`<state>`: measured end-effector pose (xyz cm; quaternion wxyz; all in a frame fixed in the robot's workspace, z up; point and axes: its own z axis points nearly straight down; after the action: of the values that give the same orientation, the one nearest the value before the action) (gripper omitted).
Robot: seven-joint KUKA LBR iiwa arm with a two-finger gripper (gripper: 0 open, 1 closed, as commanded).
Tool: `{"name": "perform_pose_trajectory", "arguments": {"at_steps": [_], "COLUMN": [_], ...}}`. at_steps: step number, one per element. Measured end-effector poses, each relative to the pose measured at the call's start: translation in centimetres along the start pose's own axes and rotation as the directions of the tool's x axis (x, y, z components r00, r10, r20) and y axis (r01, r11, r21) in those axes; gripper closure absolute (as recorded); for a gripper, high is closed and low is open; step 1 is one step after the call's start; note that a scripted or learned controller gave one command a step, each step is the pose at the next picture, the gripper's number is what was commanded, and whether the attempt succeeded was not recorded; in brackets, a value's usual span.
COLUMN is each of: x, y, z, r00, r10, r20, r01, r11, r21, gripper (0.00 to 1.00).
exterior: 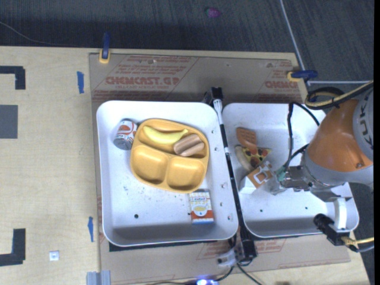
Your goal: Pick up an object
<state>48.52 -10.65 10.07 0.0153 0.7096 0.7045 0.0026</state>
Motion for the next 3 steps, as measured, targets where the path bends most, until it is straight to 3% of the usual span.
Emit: {"name": "perform_pose_trajectory", "arguments": {"at_steps": [1, 3], "x": [0.0, 0.9], "y": [0.0, -0.3], "z": [0.0, 1.1], "r00": [1.0, 1.0], "r10": [0.0, -0.006], "r20": [0.0, -0.015], "r01": [0.0, 0.007], "r11": [1.0, 1.0], "r21": [0.001, 0.014], "gripper": [0.0, 0.0]}}
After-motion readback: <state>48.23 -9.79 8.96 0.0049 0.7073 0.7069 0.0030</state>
